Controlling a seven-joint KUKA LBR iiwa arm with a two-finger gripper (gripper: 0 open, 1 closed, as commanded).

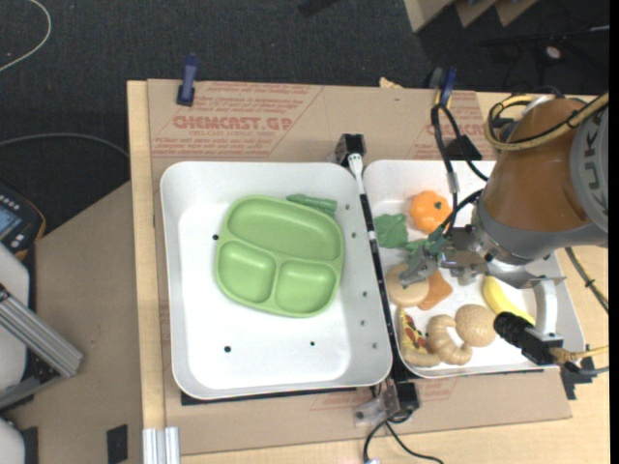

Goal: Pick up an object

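The right bin [387, 177] holds a heap of toy food: an orange fruit [428, 211], a green leaf [391, 230], an orange wedge [436, 289], a beige round piece [406, 296], two tan mushrooms [474, 324], a yellow banana [503, 298] and a small red-and-yellow piece [416, 334]. My gripper [427, 267] hangs low over the middle of this heap, just above the beige piece and the orange wedge, with a dark green scrap [423, 247] right beside it. The arm's orange band hides the bin's right side. Nothing visibly hangs from the gripper.
In the left bin [193, 288] lies a light green divided plate [280, 255], with a small dark green piece [311, 202] at its far edge. A black clip [350, 149] sits on the wall between the bins. Cables run over the right bin's far rim.
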